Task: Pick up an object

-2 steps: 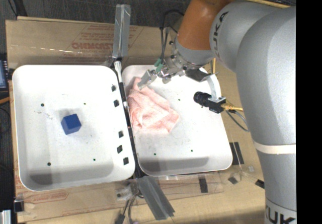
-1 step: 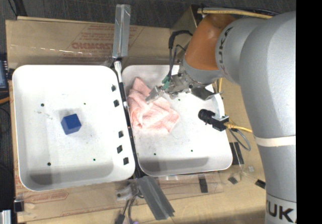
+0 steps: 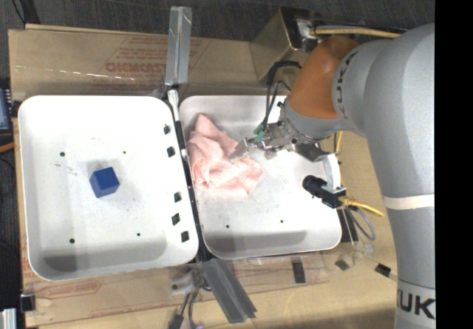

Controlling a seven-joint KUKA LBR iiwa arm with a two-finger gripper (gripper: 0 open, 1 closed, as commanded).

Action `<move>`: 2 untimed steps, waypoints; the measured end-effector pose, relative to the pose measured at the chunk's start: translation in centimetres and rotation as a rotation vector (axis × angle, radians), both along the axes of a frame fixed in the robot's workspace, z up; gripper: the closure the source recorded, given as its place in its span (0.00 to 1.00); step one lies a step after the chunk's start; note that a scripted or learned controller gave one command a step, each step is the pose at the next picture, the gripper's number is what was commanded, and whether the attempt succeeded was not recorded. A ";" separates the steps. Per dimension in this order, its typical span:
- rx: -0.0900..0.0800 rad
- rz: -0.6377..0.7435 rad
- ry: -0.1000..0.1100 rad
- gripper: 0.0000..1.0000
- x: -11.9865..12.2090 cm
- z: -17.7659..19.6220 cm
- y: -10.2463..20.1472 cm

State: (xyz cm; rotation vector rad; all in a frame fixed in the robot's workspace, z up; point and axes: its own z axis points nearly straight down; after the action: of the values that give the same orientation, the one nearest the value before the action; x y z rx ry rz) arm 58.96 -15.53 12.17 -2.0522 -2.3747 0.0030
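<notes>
Pink crumpled cloth in the right white bin, left half | two-finger gripper at its right edge, touching it | whether its jaws grip: cannot tell | blue cube in the left bin.

Bright, even overhead light washes the white bins nearly to glare, soft shadows pool along their near walls, the floor up top sits dim, and the picture's slightly soft and grainy.
</notes>
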 end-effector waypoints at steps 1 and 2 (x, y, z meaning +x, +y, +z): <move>0.000 0.086 -0.004 0.00 -0.2 -2.8 0.9; 0.000 0.086 -0.004 0.00 -0.3 -2.8 0.9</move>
State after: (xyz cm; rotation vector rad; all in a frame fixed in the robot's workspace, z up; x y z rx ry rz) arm 58.71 -14.67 9.39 -1.9502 -2.4633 -0.0009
